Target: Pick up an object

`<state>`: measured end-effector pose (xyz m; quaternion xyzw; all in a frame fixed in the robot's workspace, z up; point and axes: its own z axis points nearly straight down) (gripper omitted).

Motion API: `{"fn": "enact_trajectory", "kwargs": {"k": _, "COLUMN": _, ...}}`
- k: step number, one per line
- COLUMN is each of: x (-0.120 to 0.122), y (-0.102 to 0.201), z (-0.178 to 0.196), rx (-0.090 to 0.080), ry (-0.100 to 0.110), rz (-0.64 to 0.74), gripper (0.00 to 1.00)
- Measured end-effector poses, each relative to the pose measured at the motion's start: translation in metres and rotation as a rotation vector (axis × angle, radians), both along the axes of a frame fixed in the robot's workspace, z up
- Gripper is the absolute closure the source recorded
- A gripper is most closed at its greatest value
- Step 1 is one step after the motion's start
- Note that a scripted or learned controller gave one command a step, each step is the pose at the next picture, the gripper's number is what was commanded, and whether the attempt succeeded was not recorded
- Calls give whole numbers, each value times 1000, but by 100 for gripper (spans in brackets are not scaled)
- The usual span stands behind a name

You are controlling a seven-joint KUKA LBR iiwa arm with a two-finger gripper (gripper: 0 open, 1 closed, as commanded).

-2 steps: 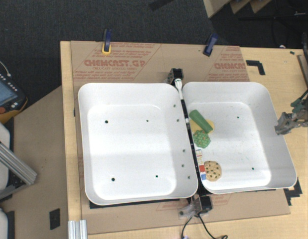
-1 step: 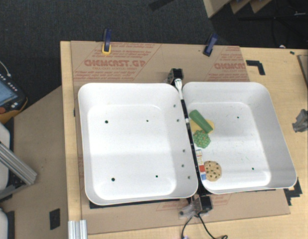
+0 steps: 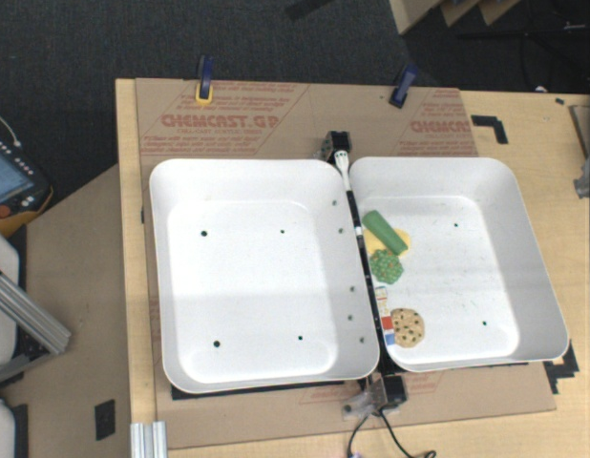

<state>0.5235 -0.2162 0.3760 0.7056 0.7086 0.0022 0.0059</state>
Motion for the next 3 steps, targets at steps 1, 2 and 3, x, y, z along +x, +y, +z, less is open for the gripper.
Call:
{"fn": "enact_trajectory", "kwargs": {"k": 1, "x": -46, "y": -9, "z": 40, "rx": 1, "ry": 4, "rz": -7, "gripper": 100}}
{"fn": "enact_trajectory", "kwargs": {"k": 2, "x": -18, "y": -7, "z": -83, "rx": 9, "ry": 21, "rz": -4, "gripper": 100}}
{"fn": "enact_trajectory", "kwargs": {"k": 3, "x": -45, "y": -8, "z": -31, "rx": 2, "ry": 5, "rz": -6, "gripper": 100}}
